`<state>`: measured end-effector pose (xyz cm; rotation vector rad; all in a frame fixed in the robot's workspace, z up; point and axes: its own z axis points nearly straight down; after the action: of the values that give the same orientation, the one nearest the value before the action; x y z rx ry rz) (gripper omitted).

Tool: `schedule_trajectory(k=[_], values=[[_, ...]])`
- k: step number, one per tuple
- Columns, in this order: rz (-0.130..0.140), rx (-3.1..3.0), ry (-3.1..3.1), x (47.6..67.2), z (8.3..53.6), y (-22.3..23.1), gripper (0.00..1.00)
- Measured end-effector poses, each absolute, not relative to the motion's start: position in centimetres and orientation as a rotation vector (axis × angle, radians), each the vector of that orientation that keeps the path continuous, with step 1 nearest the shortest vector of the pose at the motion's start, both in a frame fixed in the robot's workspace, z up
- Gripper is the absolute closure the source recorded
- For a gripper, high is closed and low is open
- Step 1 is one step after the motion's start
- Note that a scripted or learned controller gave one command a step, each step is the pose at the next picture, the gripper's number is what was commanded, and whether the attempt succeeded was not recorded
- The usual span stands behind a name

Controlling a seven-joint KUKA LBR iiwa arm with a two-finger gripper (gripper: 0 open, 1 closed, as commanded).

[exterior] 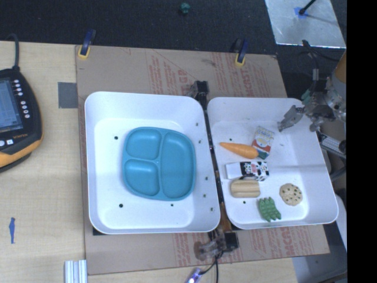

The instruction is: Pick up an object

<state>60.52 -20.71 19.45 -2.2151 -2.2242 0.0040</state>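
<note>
So far nothing has been lifted, judging by how things lie. Nearest the camera in the right bin sit a green toy and a round cookie, with a tan bread-like piece just beside them to the left. Behind those lies a small black-and-white carton, then an orange carrot lying slantwise, its thick end touching or nearly touching a little white packet. All of these rest on the bin floor, none raised.

Beside it, the left bin holds a blue divided plate, lying flat in the middle.

Farther back, at the right bin's far right corner, the jaws hang over the rim area, well apart from the cookie and near, but not touching, the packet. Nothing shows between them; whether they are spread or closed I cannot tell at this size.

As I judge it, the pick has not begun in earnest: choosing a thing, descending onto it, closing and lifting all remain to be done.
</note>
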Motion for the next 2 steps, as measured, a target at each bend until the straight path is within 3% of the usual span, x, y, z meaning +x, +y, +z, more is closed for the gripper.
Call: schedule_trajectory(k=[1,2], values=[[0.006,-2.211,-2.226,62.4,14.8,-13.9,0.00],[0.004,-2.217,-2.233,63.0,9.5,-12.7,0.00]])
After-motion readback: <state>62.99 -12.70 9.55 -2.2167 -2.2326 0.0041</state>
